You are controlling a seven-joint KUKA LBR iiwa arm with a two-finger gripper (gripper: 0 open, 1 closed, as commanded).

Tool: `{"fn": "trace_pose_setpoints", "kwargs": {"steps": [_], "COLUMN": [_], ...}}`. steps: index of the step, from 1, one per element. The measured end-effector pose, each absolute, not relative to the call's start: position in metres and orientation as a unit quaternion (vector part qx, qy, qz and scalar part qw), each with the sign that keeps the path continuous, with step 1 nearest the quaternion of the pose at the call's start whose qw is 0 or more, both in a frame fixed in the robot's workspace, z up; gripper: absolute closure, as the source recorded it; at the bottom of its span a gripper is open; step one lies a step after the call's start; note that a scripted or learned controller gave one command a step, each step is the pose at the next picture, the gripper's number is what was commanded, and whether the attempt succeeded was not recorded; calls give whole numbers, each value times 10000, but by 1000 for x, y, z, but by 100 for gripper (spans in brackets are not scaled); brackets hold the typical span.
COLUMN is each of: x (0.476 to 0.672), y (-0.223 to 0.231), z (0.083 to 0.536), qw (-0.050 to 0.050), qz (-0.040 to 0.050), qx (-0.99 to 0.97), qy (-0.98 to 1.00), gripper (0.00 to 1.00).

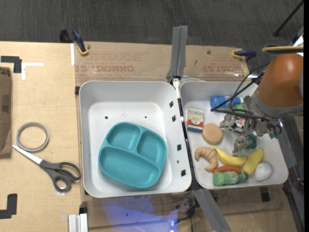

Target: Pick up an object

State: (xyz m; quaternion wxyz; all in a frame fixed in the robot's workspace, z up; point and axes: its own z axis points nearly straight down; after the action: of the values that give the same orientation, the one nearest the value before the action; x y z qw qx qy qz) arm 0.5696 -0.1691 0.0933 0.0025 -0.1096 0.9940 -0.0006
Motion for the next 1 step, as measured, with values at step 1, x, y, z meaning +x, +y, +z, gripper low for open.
{"fn": "trace_pose_setpoints", "kwargs": {"steps": [1], "x": [612], "y": [-189], "z": [93], "qw": [28], "qz": [-3], "qx": [-723], "qy": [9974], "gripper": [0]}}
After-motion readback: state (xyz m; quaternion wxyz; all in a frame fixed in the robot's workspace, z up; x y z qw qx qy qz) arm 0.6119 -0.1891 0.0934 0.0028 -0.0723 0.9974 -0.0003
